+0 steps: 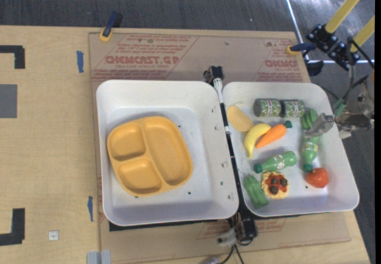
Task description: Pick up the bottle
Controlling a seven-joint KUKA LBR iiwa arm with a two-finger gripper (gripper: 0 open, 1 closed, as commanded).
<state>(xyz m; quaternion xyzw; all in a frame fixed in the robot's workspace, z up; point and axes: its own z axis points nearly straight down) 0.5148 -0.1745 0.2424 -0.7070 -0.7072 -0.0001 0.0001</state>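
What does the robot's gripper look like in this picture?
The gripper is a small piece of pale grey metal with a few darker parts. What looks like a thin dark cable runs up behind it. It is too small and blurred to show any markings.

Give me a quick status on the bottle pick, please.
Pincer at right bin's edge. Bottle lying mid-bin, untouched. Carrot and banana close by.

Arm (363, 118) cut off at right edge; gripper (324, 123) small, blurred, fingers indistinct. Green item (309, 118) partly hidden beneath it.
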